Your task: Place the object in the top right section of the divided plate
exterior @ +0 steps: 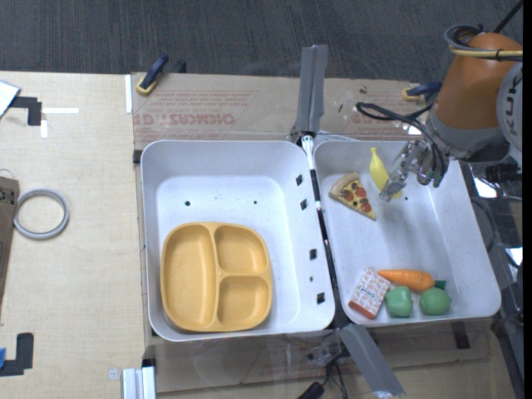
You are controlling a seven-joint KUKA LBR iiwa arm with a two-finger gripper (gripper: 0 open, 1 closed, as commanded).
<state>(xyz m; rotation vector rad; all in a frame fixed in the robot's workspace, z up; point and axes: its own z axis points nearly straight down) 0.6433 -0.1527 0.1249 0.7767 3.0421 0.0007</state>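
A yellow divided plate lies in the left bin, toward its front left. It has one long section on the left and two smaller ones on the right. In the right bin, a small yellow banana-like toy lies near the back wall, with a pizza slice just left of it. My gripper hangs low over the back of the right bin, right beside the yellow toy and close to the pizza slice. Whether it touches either one is not visible.
At the right bin's front lie an orange carrot, two green toys and a small red-and-white packet. A tape roll lies on the bench at the far left. A grey divider post rises between the bins at the back.
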